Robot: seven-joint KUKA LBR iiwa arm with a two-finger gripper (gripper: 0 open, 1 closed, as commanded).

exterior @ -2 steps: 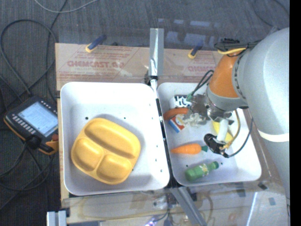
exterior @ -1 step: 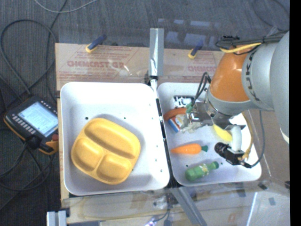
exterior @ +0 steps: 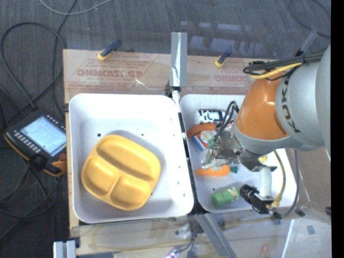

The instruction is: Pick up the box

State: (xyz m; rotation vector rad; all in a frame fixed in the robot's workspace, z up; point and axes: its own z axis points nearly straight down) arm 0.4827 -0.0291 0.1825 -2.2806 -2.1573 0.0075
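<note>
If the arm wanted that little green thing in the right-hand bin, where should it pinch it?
Probably straight down from above, pinching the green object across its narrow middle. It lies flat and lengthwise on the floor of the right bin, with bare floor along both long sides, so there is room to close on it.

We read: robotics lab | we see teach pendant [exterior: 37, 138] on carpet [exterior: 32, 208] | loose cables [exterior: 32, 36] | clamped bins [exterior: 129, 104] on tabletop [exterior: 129, 71]

Small white box [exterior: 210, 115] with black print, flat near the right bin's far left corner, partly hidden.
</note>
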